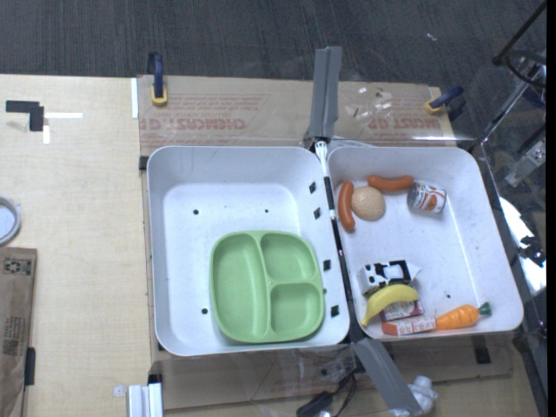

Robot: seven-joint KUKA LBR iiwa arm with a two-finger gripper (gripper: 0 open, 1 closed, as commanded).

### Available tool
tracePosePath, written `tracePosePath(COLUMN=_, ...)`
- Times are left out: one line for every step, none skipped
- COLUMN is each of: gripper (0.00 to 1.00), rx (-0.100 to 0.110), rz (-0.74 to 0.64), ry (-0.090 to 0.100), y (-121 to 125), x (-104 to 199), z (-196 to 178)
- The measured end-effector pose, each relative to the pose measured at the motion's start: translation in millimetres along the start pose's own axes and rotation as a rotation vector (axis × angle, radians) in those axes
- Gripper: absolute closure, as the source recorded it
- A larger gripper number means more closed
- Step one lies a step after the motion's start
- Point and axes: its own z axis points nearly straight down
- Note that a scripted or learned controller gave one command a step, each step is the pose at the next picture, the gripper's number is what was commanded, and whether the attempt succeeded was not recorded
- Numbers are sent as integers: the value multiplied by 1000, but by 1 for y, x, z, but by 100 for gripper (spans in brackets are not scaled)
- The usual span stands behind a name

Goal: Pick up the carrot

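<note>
- We find the carrot (458, 317) lying in the right bin (493, 233), at its near right corner, green top pointing right.
- Just left of it we note a small red box (408, 326), with a banana (388, 301) touching the box's far side and a black-and-white carton (387, 274) beyond that.
- At the bin's far side we record two sausages (347, 205) (390, 182), a tan ball (367, 203) and a tipped can (426, 198).
- The left bin (174, 233) holds a green divided plate (266, 286).
- We cannot tell the tool's state.
</note>
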Motion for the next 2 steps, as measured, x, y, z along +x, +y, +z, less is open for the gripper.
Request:
tracePosePath(gripper=100, rx=0, rz=-158, ry=2, y=20, x=38, z=29)
tracePosePath(gripper=100, rx=-2, rz=-341, ry=-1, y=24, x=0, z=32)
